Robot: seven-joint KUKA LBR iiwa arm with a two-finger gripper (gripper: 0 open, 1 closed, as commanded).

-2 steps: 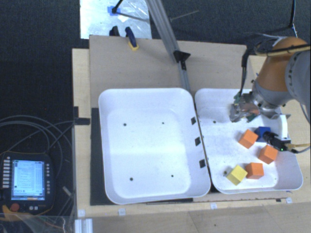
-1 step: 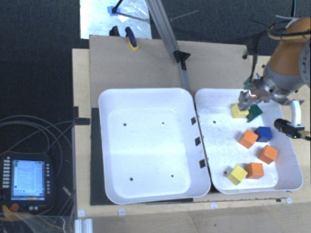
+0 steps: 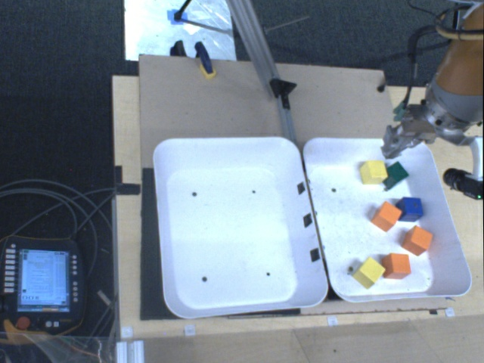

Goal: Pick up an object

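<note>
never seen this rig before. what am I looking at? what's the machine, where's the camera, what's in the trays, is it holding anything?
One fixed camera looks down at a slant on a bench. The machine is a grey robot arm with an orange band, reaching in from the right. Its end effector hovers over the far edge of the right white bin, just above a yellow block and a dark green block. Nothing shows between its fingers. That bin also holds a blue block, three orange blocks and a second yellow block. The left white bin sits beside it. A handheld control screen lies at lower left.
</note>
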